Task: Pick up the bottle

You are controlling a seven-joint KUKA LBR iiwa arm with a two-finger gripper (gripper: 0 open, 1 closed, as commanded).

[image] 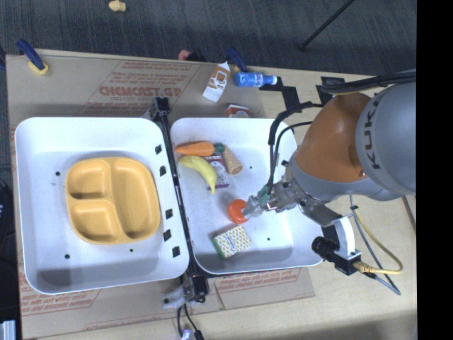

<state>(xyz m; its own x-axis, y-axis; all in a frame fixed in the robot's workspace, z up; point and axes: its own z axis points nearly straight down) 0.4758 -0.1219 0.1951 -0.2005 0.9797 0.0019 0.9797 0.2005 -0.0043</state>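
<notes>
Gripper (256, 205) is hanging low in the right bin (297, 255), just beside an orange-capped bottle (238, 210); whether its fingers are apart is impossible to tell.

On my feed the clearest lettering is "KU" in dark capitals on the grey arm (396, 140), running down its casing just beyond the orange band; the letters after that are cut off at the edge. The cardboard sheet (134, 83) under the bins carries red print, and I read roughly "CHEMCAST" in the largest line above the left bin, with smaller red lines around it that I can't make out. More red print shows on the cardboard along the bottom edge, too small to read. The small carton (217, 81) has a picture, no text I can read.
</notes>
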